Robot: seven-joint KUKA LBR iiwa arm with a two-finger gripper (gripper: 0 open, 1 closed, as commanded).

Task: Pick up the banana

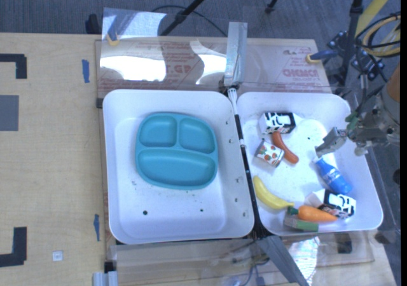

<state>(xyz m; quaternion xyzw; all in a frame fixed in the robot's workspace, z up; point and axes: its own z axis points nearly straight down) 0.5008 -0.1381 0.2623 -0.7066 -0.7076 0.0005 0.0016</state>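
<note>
The banana lies flat in the right bin near its lower left wall, untouched. A carrot sits at its four o'clock and a small carton at its twelve. The gripper hangs at the banana's two o'clock, well apart; finger spread cannot be told.

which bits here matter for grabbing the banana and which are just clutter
For the job: banana, pincer, right bin.

Lying about: blue plate, left bin, carrot, blue bottle, sausage, two cow-patterned toys.
</note>
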